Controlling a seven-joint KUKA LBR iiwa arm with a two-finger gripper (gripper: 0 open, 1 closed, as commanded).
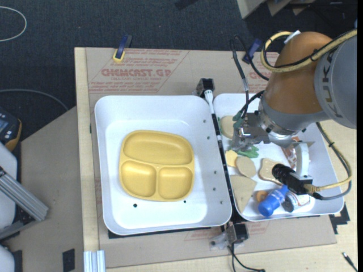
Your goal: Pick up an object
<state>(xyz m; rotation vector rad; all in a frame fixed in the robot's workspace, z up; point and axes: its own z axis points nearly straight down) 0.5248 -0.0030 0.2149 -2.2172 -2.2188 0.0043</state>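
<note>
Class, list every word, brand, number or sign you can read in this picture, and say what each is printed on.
"CHEMCAST G.P": large red letters on the brown sheet under the bins, above the left bin.
Smaller red lines below that heading on the same sheet: too small and blurred to read.
Letters on the grey arm at the right edge: cut off, unreadable.

Right bin [336, 169] crowded; yellow tray [157, 164] occupies left bin [108, 152].

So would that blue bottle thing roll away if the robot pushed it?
Probably. The blue bottle looks rounded and lies on its side in the right bin, so a nudge could roll it. It seems small and plastic, likely light. Neighbouring pieces crowd it and might stop it.
</note>
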